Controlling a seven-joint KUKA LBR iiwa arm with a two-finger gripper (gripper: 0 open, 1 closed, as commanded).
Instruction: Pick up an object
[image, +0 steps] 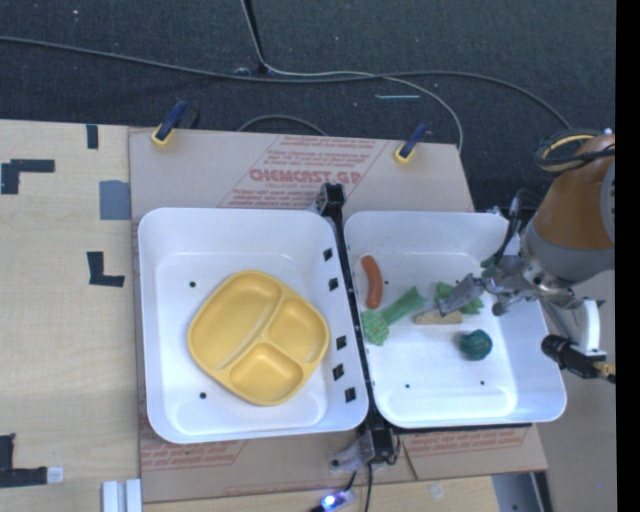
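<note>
Arm: I see my arm (572, 215) coming in from the right edge, its orange band above a grey wrist, leaning over the right bin's right wall.
Gripper: the gripper (466, 293) sits low inside the right bin (440, 405), in its upper right part, aimed leftward.
Fingers: I cannot tell whether they are spread or pressed together; they blur into a green piece (447, 294) right at the tip.
Tan stick (438, 318): lies just below the gripper, long axis roughly left to right.
Sausage (372, 281): reddish, near the bin's left wall, long axis running top to bottom.
Broccoli (388, 315): just beside the sausage, stalk pointing up and to the right, head toward the lower left.
Dark green lump (476, 345): rounded, below and right of the stick, apart from it.
Open room: the lower half of the right bin is bare white floor.
Left bin (160, 330): holds a yellow divided plate (259, 336), turned at a slant, with bare floor around it.
Surface: cardboard (300, 170) lies under both bins, held by two clamps (168, 124) at its top edge.
</note>
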